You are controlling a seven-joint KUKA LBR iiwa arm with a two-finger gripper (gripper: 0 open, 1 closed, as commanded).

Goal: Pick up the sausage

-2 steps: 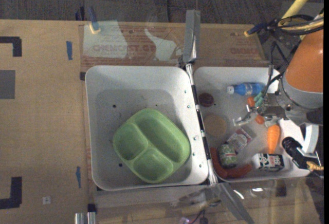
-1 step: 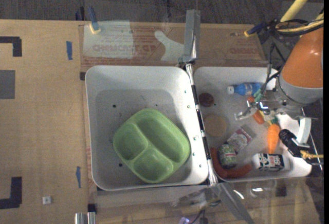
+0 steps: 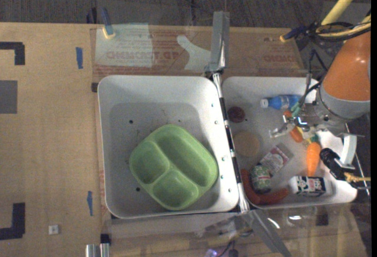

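Note:
The sausage (image 3: 266,195) is a dark red curved piece lying against the front left corner of the right bin (image 3: 250,94). A small green and white packet (image 3: 260,178) rests just above it, touching or overlapping it. My gripper (image 3: 294,124) hangs low over the right middle of the same bin, well behind and to the right of the sausage, under the grey and orange arm (image 3: 349,76). Nothing can be seen held in it.
In the right bin are a blue bottle (image 3: 281,101), a dark round piece (image 3: 236,114), a tan disc (image 3: 247,144), a flat wrapper (image 3: 274,159), a carrot (image 3: 313,157) and a small milk carton (image 3: 309,185). A green divided plate (image 3: 173,166) lies in the left bin (image 3: 115,102).

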